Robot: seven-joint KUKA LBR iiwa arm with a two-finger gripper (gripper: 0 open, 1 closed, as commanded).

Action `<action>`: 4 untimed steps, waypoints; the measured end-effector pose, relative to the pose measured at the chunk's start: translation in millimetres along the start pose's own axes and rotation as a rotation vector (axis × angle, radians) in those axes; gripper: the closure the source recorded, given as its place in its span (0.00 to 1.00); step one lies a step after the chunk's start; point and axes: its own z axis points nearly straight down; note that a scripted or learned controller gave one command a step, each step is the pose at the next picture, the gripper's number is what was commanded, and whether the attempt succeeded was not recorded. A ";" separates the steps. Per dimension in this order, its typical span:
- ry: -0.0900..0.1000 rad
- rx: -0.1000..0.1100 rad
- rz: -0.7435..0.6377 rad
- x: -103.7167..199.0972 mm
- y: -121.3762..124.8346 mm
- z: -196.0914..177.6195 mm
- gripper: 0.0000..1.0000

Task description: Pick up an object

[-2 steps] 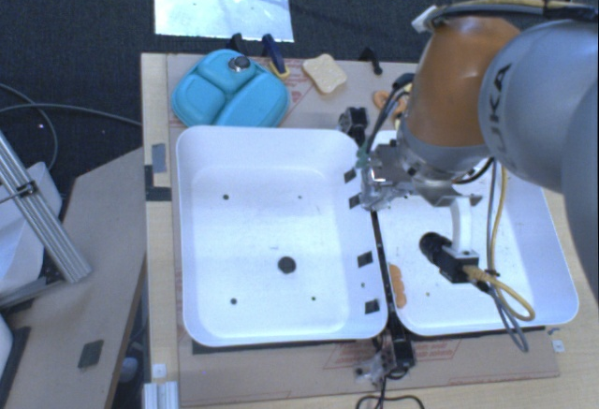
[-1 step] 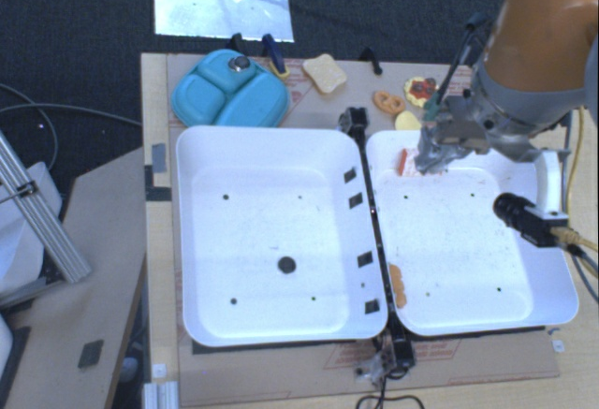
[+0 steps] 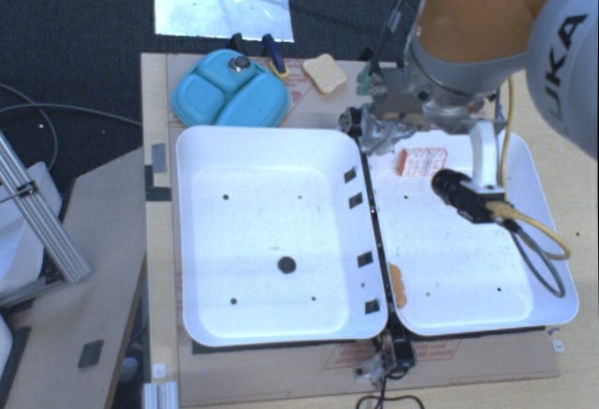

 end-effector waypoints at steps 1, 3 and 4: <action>-0.005 0.019 0.006 32.0 2.4 130.9 1.00; 0.006 -0.011 0.003 137.1 6.2 16.3 1.00; 0.004 -0.006 0.005 135.1 -34.8 -82.4 1.00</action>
